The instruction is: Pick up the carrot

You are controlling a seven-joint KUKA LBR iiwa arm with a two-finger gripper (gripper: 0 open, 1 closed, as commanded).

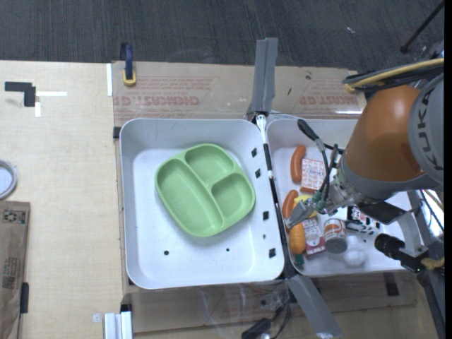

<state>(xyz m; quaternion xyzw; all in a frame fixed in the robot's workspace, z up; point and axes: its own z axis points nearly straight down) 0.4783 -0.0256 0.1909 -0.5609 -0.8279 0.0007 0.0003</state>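
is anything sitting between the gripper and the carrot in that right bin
Nothing visible blocks it. The gripper hangs low in the right bin, and the carrot lies just below it in the view, near the bin's left wall, with a small packet beside the carrot.

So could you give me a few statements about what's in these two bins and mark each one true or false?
1. The green divided plate lies in the left bin. True.
2. The plate has food in its compartments. False: all three compartments are bare.
3. The small items, including the carrot, sit in the right bin. True.
4. The arm reaches over the left bin. False: it hangs over the right bin, with the gripper down among the items there.
5. The carrot rests on the plate. False: it lies near the right bin's left wall, by the front corner.
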